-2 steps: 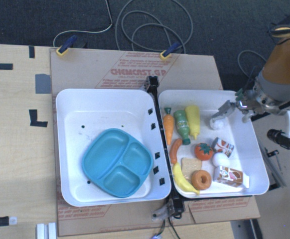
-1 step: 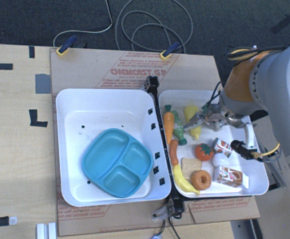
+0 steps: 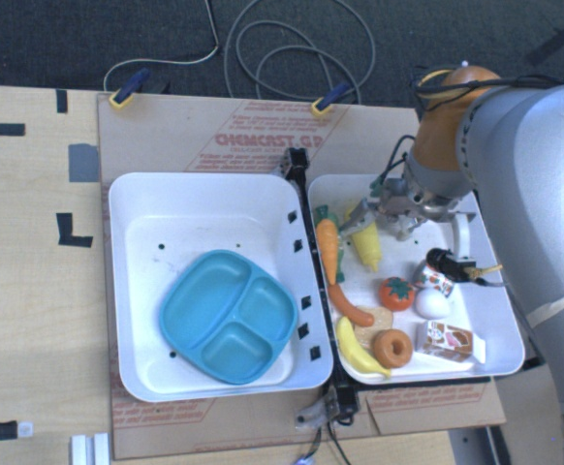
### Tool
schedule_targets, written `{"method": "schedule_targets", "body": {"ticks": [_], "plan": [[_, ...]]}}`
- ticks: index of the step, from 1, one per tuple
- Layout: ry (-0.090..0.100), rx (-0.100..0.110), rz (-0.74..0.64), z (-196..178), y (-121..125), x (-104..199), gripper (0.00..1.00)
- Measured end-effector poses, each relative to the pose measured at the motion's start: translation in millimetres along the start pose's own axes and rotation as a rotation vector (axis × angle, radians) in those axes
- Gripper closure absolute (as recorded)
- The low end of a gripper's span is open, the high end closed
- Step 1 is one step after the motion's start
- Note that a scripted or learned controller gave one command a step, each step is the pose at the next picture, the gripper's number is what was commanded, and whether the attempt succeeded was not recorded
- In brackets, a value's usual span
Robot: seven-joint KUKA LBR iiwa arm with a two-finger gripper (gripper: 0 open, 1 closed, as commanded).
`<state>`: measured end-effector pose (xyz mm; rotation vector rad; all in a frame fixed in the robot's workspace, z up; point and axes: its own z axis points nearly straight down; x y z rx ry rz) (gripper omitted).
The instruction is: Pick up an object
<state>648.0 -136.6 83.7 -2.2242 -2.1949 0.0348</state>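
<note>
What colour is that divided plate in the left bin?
Light blue; the divided plate shows clearly in the camera view from above.

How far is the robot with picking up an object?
Done: the arm has reached into the right bin, with its pincer just above the yellow corn. In hand: nothing visibly held. Left: grasp and lift; the corn, carrot and tomato lie in the bin.

Two white bins (image 3: 127, 260); one blue plate (image 3: 228, 315); one carrot (image 3: 328, 248), sausage (image 3: 351, 306), banana (image 3: 357, 350), doughnut (image 3: 392, 348), tomato (image 3: 396, 294), egg (image 3: 431, 303), carton (image 3: 449, 342).
</note>
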Motion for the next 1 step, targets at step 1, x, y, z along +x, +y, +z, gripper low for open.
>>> {"method": "schedule_targets", "body": {"ticks": [1], "plan": [[-0.004,0.011,-0.003,-9.2,-1.4,-0.3,1.0]]}}
